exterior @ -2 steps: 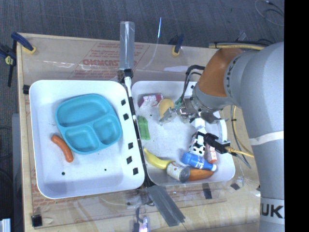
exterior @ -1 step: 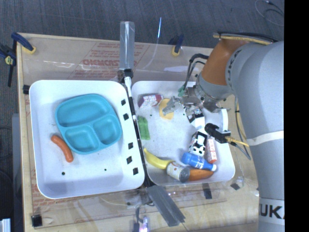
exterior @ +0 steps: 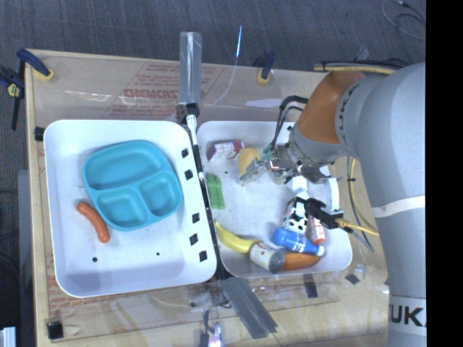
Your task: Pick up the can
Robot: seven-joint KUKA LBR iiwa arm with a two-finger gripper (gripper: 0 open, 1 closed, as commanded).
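The can lies on its side at the front of the right bin, its grey end turned to the right. It rests between a yellow banana and an orange carrot. My gripper is in the back half of the same bin, right beside a yellow object and well away from the can. Nothing can be seen held in it.
Around the can lie a blue bottle, a black-and-white spotted item and a small red-and-white pack. A green piece and a pink packet lie by the bin's left wall. The left bin holds a blue divided plate and an orange sausage.
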